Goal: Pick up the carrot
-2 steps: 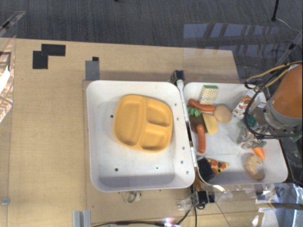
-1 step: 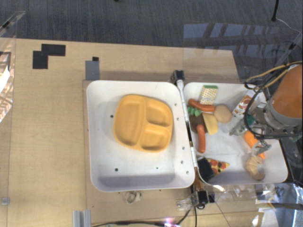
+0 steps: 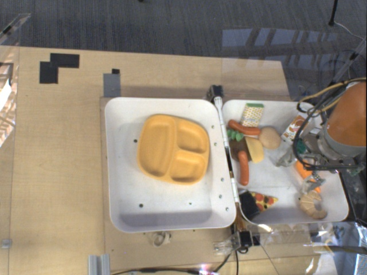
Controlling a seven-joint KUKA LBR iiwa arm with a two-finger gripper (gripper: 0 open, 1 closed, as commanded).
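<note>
In the right bin (image 3: 269, 179), a small orange piece that looks like the carrot (image 3: 301, 170) lies near the right side, mostly covered by the wrist. My gripper (image 3: 308, 162) hangs low right over that spot, below the arm's orange band (image 3: 351, 116). The wrist body and cables hide where the gripper meets the carrot, so I cannot tell whether anything is held.
The right bin also holds two red sausages (image 3: 244, 168), a green piece (image 3: 235, 135), a yellow wedge (image 3: 256, 149), a beige ball (image 3: 269, 137), a cracker box (image 3: 252, 114), a pizza slice (image 3: 265, 199) and a bread piece (image 3: 312, 205). A yellow divided plate (image 3: 173, 148) sits in the left bin (image 3: 123, 205).
</note>
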